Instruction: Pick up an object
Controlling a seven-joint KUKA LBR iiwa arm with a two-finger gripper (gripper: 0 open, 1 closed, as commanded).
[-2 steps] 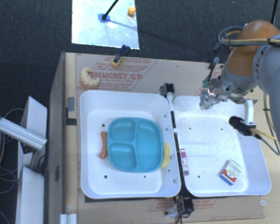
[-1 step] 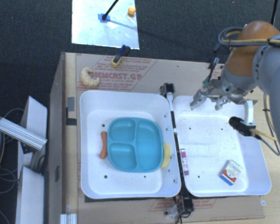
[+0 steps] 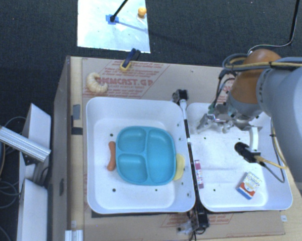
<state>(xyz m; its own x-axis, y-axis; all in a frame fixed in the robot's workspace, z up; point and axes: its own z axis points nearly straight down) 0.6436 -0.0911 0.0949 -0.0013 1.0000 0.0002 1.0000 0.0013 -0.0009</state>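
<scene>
Gripper (image 3: 212,127) hung empty, up and right of the blue plate (image 3: 145,154).
Two white bins (image 3: 104,190): one orange sausage (image 3: 111,155) just left of the plate, one yellow piece (image 3: 180,167) touching its right edge, one small carton (image 3: 249,185) well right. Fingers stood apart.

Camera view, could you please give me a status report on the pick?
Pincer at shallow white right bin's top-left corner. Small white, orange and blue carton lies apart, bottom-right corner. Small pink-and-white packet by the divider.

Claw (image 3: 209,122) over right bin (image 3: 219,167); small carton (image 3: 249,185) inside, well apart
</scene>
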